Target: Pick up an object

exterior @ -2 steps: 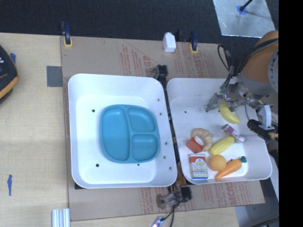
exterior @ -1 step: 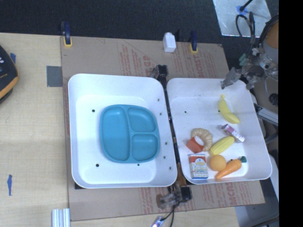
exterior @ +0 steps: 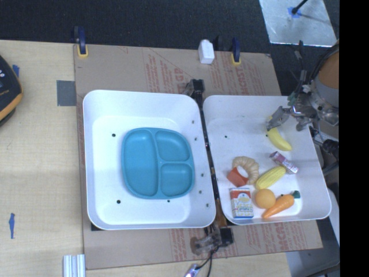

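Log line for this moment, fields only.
arm: over right bin far corner | tool: just above banana, nothing seen held | nearby: corn, carrot | left bin: blue tray

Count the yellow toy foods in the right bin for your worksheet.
2: a banana near the bin's upper right, by the pincer, and a corn cob lower down, above the carrot.

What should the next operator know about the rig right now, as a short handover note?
End effector: low over the upper right of the right bin, just above the banana; nothing seen between its fingers.
Right bin holds the banana, corn, carrot, orange, a small carton, a pretzel-like ring and a small wrapped item.
Left bin holds a blue divided plate.
Done: nothing lifted yet.
Left: grasp and lift one object; the banana is nearest.
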You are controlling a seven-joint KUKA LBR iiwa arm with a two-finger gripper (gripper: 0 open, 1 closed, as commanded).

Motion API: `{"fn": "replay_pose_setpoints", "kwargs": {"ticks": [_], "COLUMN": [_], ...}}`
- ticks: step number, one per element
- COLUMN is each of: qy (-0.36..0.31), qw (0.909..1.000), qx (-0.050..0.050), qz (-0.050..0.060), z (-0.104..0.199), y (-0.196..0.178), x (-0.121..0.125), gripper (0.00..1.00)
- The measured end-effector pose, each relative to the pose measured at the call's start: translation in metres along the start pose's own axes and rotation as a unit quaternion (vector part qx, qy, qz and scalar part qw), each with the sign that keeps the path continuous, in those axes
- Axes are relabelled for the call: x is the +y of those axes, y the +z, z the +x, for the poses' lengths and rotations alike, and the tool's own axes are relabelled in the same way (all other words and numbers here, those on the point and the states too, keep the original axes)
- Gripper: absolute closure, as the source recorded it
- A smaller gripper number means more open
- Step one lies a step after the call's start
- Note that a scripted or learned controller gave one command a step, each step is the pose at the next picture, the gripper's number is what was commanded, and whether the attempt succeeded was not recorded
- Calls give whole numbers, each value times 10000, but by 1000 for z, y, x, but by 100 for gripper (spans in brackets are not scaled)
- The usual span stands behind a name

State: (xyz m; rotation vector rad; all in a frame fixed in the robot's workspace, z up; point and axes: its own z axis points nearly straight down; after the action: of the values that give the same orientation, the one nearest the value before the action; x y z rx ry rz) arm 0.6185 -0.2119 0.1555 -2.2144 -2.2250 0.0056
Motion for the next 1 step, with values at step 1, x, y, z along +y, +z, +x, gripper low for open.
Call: {"fn": "replay_pose_setpoints", "kwargs": {"ticks": [1], "qy": [0], "qw": [10000], "qx": [4], "qz": [4], "z": [0], "y": [65], "x": [-44], "gripper": [0]}}
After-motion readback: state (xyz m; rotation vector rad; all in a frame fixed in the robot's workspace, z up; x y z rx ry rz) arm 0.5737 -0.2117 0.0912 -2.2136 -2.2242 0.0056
